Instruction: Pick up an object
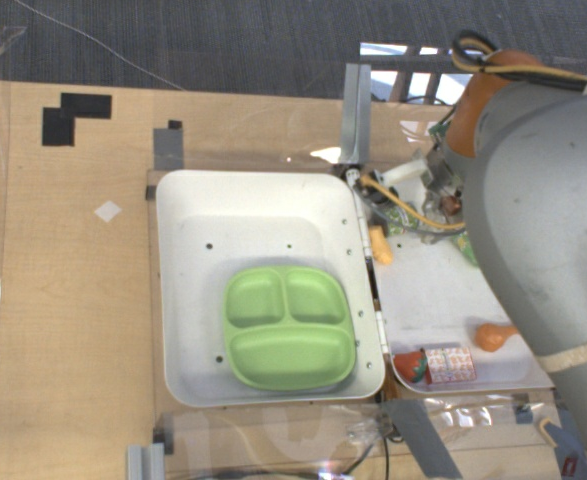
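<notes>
Jaws (435,200) hang low in the right bin (428,298), but their state I cannot tell. Yellow-orange piece (379,245) lies just beside them, toward the divider, its long axis seemingly along it; the orange ball (493,337) rests farther away.

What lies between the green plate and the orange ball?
In the camera view, the raised bin edges and bare white floor separate the green plate from the orange ball.
</notes>
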`<state>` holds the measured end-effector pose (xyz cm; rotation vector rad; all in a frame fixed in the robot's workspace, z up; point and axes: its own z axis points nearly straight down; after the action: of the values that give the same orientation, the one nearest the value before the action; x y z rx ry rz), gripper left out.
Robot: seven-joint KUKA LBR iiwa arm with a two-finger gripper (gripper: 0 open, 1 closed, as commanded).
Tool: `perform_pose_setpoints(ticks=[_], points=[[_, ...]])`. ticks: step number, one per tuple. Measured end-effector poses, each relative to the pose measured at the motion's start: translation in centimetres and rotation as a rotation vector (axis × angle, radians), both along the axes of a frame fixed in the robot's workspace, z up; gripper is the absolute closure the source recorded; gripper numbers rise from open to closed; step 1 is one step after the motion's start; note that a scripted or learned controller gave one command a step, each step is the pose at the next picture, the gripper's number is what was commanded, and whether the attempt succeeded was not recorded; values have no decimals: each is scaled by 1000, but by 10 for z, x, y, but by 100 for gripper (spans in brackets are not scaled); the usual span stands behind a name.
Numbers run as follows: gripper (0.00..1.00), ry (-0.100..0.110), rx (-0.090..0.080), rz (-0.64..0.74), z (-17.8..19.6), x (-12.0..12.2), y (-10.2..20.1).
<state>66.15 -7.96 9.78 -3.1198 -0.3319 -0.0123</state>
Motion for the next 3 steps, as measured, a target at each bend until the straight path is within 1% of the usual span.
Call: perform_pose_setpoints(ticks=[1, 2, 3], points=[[0, 0, 0, 0, 0, 0, 0], [100, 3, 3, 3, 8, 1, 2], [0, 3, 3, 3, 8, 1, 2]])
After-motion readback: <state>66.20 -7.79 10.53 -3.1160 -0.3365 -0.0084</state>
